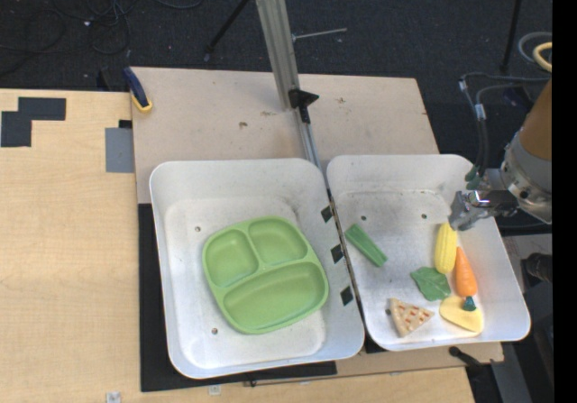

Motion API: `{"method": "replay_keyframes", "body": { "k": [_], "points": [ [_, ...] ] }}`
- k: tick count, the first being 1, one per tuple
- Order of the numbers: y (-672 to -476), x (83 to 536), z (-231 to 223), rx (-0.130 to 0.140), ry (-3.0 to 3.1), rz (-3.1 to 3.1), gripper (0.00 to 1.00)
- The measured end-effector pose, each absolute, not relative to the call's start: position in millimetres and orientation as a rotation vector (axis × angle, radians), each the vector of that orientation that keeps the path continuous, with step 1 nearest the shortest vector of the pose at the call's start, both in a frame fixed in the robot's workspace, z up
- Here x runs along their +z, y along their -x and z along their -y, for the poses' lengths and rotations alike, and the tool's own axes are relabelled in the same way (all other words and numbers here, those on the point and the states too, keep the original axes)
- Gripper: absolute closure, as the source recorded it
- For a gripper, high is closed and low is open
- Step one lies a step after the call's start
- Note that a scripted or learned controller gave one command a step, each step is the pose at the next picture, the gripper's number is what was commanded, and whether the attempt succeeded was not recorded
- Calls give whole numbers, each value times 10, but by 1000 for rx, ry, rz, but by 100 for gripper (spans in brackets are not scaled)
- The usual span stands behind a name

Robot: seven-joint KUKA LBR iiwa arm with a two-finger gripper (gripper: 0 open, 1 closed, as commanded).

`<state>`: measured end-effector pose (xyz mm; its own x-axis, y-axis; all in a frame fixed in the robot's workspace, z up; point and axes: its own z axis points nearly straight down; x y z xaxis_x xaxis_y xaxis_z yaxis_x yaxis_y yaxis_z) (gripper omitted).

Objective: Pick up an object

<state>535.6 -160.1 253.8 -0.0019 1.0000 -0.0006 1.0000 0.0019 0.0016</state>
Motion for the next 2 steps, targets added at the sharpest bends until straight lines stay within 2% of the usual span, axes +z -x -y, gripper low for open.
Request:
{"method": "replay_keyframes", "body": {
  "k": [1,2],
  "points": [
    [-5361,2940,1609,1,-2218,-2222,100],
    [-5453,2728,1153,-2,-2220,-2228,100]
  ]
}}
